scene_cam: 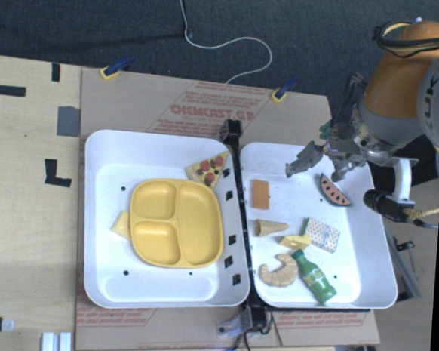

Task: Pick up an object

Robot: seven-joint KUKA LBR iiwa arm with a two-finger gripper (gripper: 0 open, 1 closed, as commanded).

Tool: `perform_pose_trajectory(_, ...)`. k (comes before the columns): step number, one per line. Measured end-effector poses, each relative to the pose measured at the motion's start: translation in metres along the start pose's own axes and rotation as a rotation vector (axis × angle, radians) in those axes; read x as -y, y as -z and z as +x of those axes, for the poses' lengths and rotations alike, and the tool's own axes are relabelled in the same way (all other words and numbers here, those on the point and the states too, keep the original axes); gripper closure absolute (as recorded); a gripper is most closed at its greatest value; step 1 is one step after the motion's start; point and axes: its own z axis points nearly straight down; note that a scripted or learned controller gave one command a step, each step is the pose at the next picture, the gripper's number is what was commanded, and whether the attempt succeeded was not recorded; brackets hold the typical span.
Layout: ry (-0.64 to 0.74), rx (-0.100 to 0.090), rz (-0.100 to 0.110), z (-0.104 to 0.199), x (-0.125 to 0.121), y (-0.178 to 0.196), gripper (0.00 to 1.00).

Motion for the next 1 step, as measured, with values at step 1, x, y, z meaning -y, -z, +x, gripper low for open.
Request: perform_pose_trajectory(1,0.003,0.001,-0.013,0.0003,-0.002,0.0078,0.0)
